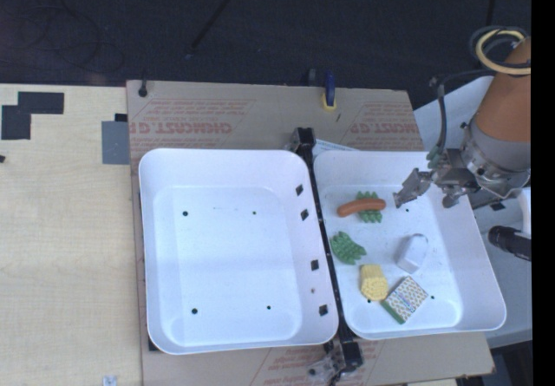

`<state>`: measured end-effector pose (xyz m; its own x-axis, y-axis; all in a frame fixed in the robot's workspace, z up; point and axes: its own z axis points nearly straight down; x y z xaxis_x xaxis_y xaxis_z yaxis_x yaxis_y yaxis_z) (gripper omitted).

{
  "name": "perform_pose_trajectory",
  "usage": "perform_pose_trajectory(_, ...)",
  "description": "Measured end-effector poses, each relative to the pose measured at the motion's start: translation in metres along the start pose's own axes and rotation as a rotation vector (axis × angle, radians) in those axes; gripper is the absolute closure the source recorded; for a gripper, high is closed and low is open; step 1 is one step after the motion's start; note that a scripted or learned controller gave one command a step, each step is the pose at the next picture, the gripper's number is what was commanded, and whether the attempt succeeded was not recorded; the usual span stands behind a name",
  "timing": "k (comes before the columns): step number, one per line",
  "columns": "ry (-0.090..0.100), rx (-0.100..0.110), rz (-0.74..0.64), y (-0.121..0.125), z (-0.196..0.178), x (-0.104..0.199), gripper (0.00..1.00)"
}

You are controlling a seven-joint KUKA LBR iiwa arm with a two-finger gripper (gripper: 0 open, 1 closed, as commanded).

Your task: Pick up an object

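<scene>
**Arm hovers over the right bin's far edge**

Overhead, the grey arm point(501, 128) with its orange band leans in from the right, wrist tilted down and leftward, above the right bin point(479, 289). Its gripper point(427, 185) hangs over the bin's upper right part with nothing between the fingers; whether they are spread or closed cannot be told. The left bin point(156, 237) sits beside it, touching along the middle. Printed cardboard under the bins carries reversed lettering too faint to read surely. A patterned box point(405, 298) lies tilted near the front. A yellow corn cob point(374, 282) lies just beside it. An orange carrot point(361, 206) lies with its long axis left to right, touching green leaves point(371, 215). Another green piece point(347, 247) sits nearby, and a small white piece point(412, 251).
</scene>
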<state>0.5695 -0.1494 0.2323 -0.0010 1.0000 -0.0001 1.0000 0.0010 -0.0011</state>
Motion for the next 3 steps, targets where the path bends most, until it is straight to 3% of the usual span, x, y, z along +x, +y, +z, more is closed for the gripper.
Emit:
perform_pose_trajectory(1, 0.001, 0.001, 0.0, 0.0, -0.01, -0.001, 1.0)
perform_pose_trajectory(2, 0.0, -0.001, -0.002, 0.029, -0.047, 0.064, 1.0)
perform_pose_trajectory(3, 0.001, 0.004, -0.005, 0.016, -0.045, 0.173, 1.0)
